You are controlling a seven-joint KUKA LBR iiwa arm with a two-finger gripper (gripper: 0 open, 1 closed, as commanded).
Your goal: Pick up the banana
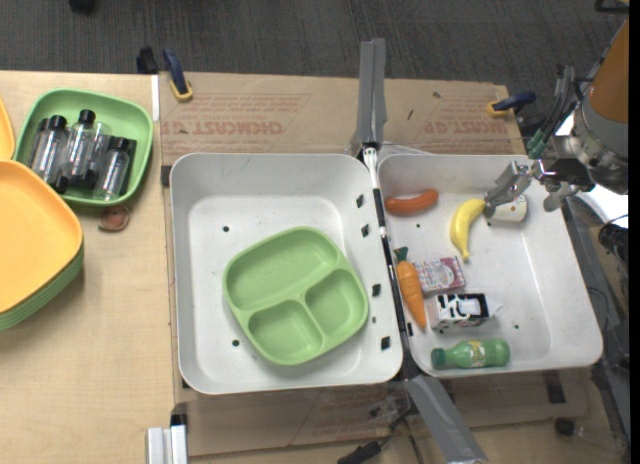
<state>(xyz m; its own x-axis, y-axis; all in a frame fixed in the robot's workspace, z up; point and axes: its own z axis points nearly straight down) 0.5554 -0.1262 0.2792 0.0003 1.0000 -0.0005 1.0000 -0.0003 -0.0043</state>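
The tool [503,195] hangs low over the upper right part of the right bin [585,337], reaching in from the right. Its metal fingers point down and left, close to the top end of the banana [462,226]; how far apart they stand I cannot tell, since they blur together against a small white thing [513,210] just beside them. Nothing shows between them, so the banana is not held.

The banana lies on the bin floor, curved, its upper end near the tool and its lower end pointing toward a pink packet [440,274]. Left of it, near the bin's top edge, lies a sausage [411,201]. Below come a carrot [410,292] along the divider, a black-and-white carton [462,309] and a green bottle [471,354] near the front wall. The left bin [195,252] carries a green tray [294,295].

The step in hand looks like the approach: the tool is near the banana's tip but seems off to its right and not yet around it. The next move calls for shifting left and a little down the fruit, toward its thicker middle, with the fingers set across its width, then descending and closing. The white thing beside the tip could get caught instead.
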